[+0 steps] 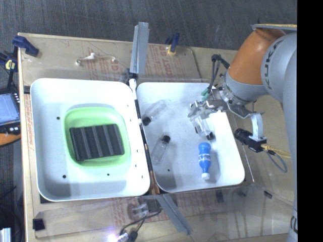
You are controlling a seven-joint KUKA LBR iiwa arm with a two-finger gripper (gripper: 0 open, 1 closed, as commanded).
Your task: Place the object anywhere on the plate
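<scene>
I work from the 1 overhead view and list items from largest to smallest.

1. Arm [272, 59]: it enters from the right of the view and ends over the upper middle of the right bin [229, 173].
2. Left bin [43, 135]: it sits well to the left of the gripper, across the divider between the 2 bins.
3. Plate [96, 116]: green, square-edged, with a dark ribbed insert [96, 140] on it. It lies in the middle of the left bin, well apart from the gripper.
4. Gripper [204, 116]: it hangs low over the right bin. I see a pale, clear shape at its tip, but glare hides whether anything is clamped there, so I cannot tell its state.
5. Blue bottle [204, 159]: white cap, lying flat just below the gripper toward the near wall of the bin. Its long axis runs nearly straight away from the gripper, cap end farthest.
6. 2 clear vials with dark caps: vial A [155, 110] lies left of the gripper, vial B [161, 148] lies left and below. Both are tilted.

Judgement: the task does not say which object is meant. The blue bottle is the nearest. Whichever is taken, the carry runs left across the divider to the plate.
</scene>
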